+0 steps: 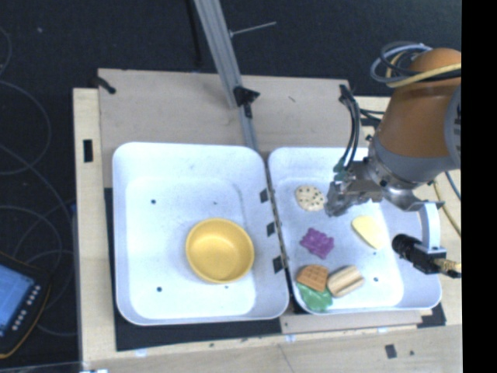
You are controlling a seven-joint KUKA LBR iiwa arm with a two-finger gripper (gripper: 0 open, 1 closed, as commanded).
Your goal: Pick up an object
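Right of centre, the grey arm's gripper (339,202) hovers beside a round speckled cookie (310,198) in the right white bin (388,294); its grip state cannot be told.

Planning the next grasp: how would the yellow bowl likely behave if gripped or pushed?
The yellow bowl looks rigid and light, probably plastic. Its round smooth wall may slip or slide across the left bin. Sitting upright and wide, it seems unlikely to tip.

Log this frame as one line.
gripper over right bin, beside cookie | nothing seen held | purple piece, yellow wedge untouched | yellow bowl in left bin
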